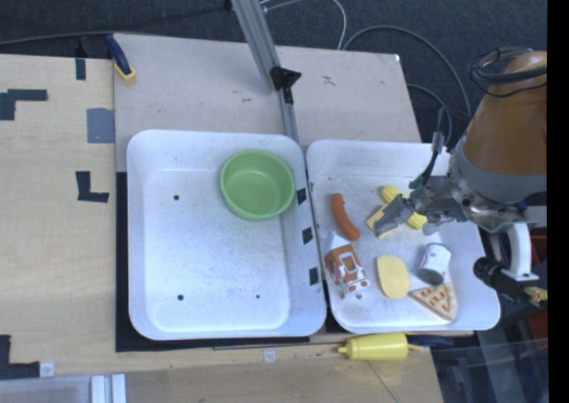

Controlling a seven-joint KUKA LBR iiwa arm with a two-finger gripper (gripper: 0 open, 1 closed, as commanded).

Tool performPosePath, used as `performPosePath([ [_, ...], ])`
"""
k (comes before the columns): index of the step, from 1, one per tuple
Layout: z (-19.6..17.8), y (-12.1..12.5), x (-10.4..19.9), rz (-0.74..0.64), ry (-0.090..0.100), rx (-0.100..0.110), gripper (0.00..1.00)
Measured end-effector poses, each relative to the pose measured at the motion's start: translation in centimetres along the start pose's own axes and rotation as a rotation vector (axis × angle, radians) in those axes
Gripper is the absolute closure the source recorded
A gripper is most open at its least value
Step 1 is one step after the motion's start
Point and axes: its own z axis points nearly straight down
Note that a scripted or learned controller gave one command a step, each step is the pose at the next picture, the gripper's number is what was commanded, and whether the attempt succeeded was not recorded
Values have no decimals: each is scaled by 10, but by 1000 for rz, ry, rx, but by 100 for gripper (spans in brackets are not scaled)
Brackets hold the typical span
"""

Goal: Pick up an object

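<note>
My gripper [392, 217] is low in the right bin [373, 154], reaching in from the right. It sits right at a yellow object [390, 194], parts of which show above, left and right of the gripper tip. An orange sausage [345, 216] lies just to its left. Below it lie a yellow oval piece [392, 276], a white cup [434, 261] on its side, a pizza slice [435, 300] and an orange-and-white box [346, 270]. Whether the yellow object is gripped is hidden by the gripper body.
A green bowl [258, 183] sits at the upper right of the left bin [151, 241]. A yellow bottle [377, 347] lies on the bench just in front of the right bin. A grey pole [258, 23] rises behind the bins.
</note>
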Motion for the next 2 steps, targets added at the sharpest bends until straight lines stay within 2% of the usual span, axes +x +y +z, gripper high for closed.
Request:
performPosePath([
  [1, 0, 0, 0, 0, 0, 0, 0],
  [2, 64, 1, 1, 1, 0, 7, 0],
])
